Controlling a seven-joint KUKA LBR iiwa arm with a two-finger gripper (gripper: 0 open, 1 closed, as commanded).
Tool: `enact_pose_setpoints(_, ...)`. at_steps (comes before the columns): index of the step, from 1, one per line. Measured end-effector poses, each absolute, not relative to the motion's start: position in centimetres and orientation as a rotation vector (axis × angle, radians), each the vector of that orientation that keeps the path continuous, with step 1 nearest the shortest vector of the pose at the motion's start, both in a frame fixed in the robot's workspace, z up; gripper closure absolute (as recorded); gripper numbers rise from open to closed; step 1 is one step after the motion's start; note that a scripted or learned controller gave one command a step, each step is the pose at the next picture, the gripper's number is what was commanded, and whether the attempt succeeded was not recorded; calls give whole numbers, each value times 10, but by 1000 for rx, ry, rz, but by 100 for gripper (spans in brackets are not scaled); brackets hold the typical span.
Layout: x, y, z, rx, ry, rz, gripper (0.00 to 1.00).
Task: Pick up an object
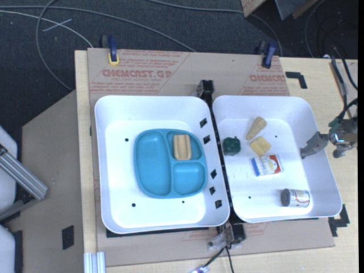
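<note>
The right bin [296,110] holds several small items: a dark green lump [231,146], a tan wedge [256,128], a pale yellow chunk [261,147], a small red, white and blue box [267,165] and a little can [295,198] lying on its side. My gripper [314,145] hangs over the right rim of this bin, to the right of the box and above the can. It is apart from all the items and nothing shows in it.
In the left bin [114,152] lies a blue divided plate [153,164] with a tan bread-like piece [182,147] in its upper right compartment. A black divider [211,147] runs between the bins. Two clamps [113,49] hold the board at the back.
</note>
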State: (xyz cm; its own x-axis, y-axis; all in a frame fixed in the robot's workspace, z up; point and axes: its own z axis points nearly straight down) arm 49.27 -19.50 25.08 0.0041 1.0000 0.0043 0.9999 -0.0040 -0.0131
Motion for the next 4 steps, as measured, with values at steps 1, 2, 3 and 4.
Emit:
enact_pose_setpoints(1, 495, -194, 257, -2220, -2221, 0, 0)
enact_pose_setpoints(2, 492, -192, 194, -2217, -2216, 4, 0)
enact_pose_setpoints(3, 485, -199, 146, -2219, -2216, 2, 0)
enact_pose_setpoints(4, 493, -204, 96, -2218, -2218, 1, 0)
